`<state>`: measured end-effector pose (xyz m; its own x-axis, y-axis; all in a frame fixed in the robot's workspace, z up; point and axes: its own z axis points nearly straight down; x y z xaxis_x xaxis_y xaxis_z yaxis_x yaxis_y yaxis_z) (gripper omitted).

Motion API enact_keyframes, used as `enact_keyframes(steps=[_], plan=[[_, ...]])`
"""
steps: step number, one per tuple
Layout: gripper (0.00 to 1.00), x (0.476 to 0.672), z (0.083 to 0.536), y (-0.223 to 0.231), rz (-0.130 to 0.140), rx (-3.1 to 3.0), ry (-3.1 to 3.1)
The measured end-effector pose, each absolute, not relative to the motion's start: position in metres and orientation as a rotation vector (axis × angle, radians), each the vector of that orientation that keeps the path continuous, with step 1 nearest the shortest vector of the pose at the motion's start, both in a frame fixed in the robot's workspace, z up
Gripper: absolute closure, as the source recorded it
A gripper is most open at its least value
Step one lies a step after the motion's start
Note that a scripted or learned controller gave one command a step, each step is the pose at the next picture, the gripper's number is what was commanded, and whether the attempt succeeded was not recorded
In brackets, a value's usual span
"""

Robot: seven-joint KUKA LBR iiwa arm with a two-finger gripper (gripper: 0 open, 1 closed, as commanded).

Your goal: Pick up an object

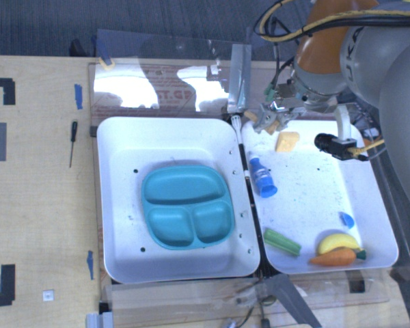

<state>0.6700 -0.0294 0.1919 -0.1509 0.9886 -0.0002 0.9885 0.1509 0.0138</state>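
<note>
A small pale-yellow block, squarish like a wedge of cheese, lies at the far end of the right bin. The hand hovers just beside its upper left corner; whether the hand is spread I cannot tell.

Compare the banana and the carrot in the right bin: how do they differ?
Colour: the banana is yellow, the carrot orange with a green stub at its right end. Shape: the banana curves in an arch; the carrot is straighter and tapers leftward. Place: the banana lies just behind the carrot, the carrot nearer the bin's front rim. Both sit touching in the right bin, lying flat.
</note>
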Motion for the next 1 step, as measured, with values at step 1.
enact_keyframes(steps=[1], plan=[[1.00, 0.6681, 0.2539, 0.0037, 0.008, 1.769, 2.587]])
